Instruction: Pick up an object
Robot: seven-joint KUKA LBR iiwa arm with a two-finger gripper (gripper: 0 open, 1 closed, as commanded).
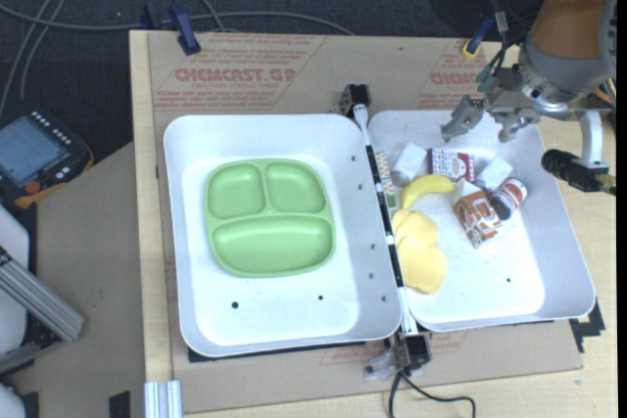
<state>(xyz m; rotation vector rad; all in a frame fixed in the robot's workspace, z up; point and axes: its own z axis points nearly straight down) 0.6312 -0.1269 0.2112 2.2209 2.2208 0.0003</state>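
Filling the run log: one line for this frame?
gripper open, above right white bin far edge | holding nothing | yellow plastic banana in bin | green divided tray left bin

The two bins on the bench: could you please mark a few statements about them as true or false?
1. The green divided plate lies in the left bin. True.
2. The banana lies in the left bin. False: it lies in the right bin.
3. The hand holds the banana. False: it is above the right bin's far edge, apart from the banana.
4. The red-and-white can lies in the right bin. True.
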